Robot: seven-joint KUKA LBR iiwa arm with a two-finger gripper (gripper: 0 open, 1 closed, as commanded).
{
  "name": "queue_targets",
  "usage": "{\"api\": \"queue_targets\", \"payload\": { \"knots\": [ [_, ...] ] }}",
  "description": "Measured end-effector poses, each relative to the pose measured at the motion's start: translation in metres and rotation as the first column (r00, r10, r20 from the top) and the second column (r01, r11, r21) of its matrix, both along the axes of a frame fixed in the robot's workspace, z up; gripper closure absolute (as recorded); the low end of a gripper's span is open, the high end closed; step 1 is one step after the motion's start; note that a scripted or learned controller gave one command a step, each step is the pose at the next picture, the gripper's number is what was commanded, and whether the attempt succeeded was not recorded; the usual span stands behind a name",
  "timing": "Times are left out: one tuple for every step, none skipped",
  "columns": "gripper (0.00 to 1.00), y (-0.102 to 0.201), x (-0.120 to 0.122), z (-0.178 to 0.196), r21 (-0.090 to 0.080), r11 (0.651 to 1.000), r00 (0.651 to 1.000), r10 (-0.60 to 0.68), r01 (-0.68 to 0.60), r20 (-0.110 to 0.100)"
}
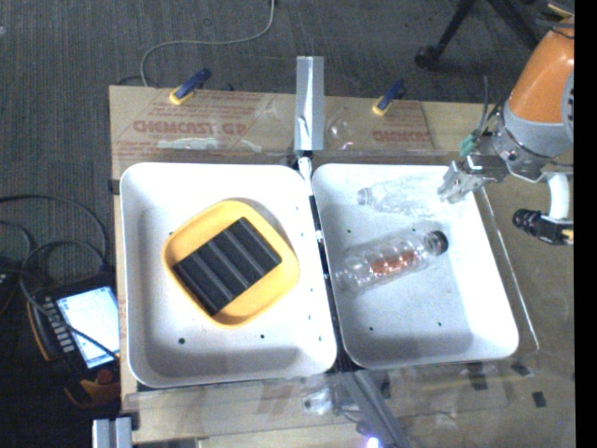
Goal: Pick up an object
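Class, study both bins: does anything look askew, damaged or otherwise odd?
Nothing is spilled. The yellow tray with the black ribbed insert sits turned at an angle to the left bin. In the right bin, two clear plastic bottles lie on their sides; the upper bottle looks crumpled, and the lower bottle lies slantwise.

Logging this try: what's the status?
Tool over right bin's far corner, holding nothing. Two clear bottles lying there. Yellow tray in left bin.

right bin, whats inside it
The right bin holds two clear plastic bottles: a crumpled one near its far edge and a larger one with brownish contents lying mid-bin. The gripper covers the far right corner.
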State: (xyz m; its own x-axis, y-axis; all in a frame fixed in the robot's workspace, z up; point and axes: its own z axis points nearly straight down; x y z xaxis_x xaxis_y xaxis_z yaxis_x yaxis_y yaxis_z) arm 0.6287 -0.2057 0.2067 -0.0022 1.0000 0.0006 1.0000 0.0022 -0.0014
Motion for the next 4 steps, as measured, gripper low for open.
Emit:
{"api": "queue_targets", "payload": {
  "knots": [
    [0.00,0.055,-0.022,-0.054,0.000,0.970,0.970,0.243,-0.243,0.001],
    [0.00,0.033,-0.010,-0.083,-0.003,0.928,0.928,0.372,-0.372,0.001],
    [0.00,-0.002,0.037,-0.043,-0.004,0.940,0.940,0.342,-0.342,0.004],
    [0.00,-0.017,0.002,-0.105,-0.005,0.859,0.859,0.512,-0.512,0.005]
  ]
}}
